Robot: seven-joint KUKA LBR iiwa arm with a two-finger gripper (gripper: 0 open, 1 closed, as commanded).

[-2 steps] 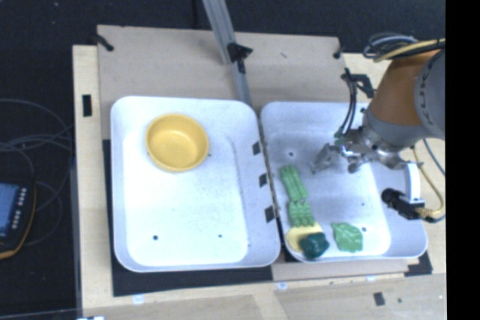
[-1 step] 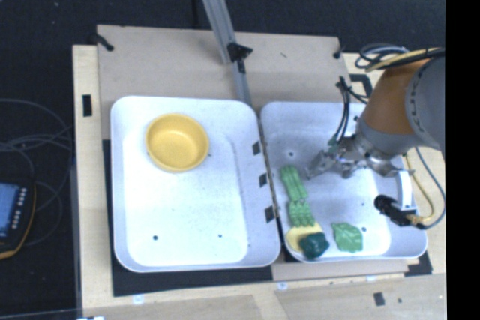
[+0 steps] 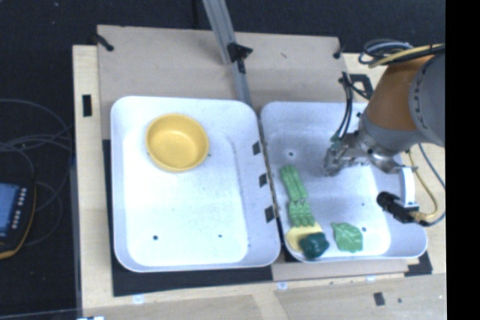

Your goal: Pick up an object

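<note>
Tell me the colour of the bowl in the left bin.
Yellow. The bowl shows plainly in the camera view, sitting toward the far left part of the left bin.

Grey arm (image 3: 420, 97) entered from the right of the frame, orange band (image 3: 390, 97) above the wrist, gripper (image 3: 335, 161) reached down and leftward at right of centre, nothing seen between its fingers

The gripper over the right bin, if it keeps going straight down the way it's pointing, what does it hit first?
Probably the bare white floor of the right bin. The gripper points there, clear of the long green piece, though depth is unclear.
</note>
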